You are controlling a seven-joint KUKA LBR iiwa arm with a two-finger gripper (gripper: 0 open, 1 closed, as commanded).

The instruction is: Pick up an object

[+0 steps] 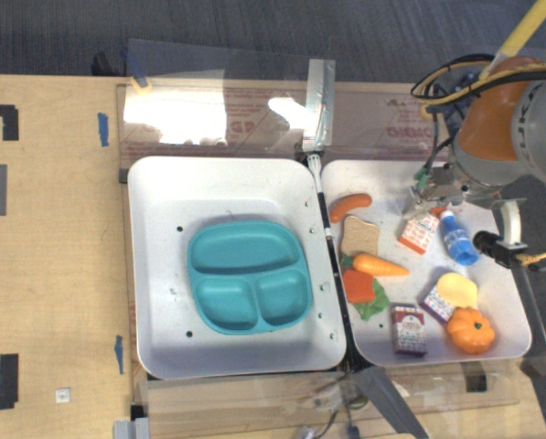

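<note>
White bins [154,273], two, one teal tray [248,275], one carrot [380,265], one pumpkin [471,330], claw [430,193] grip unclear

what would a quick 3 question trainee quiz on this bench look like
1. True or false: the teal divided tray lies in the left bin.
2. Which item lies nearest the right bin's front right corner? A) sausage B) small pumpkin C) bread slice
3. Fill in: the carrot lies just in front of the ____ slice.

Key: 1 true; 2 B; 3 bread. The gripper hovers over the right bin's back, near the blue bottle.
</note>
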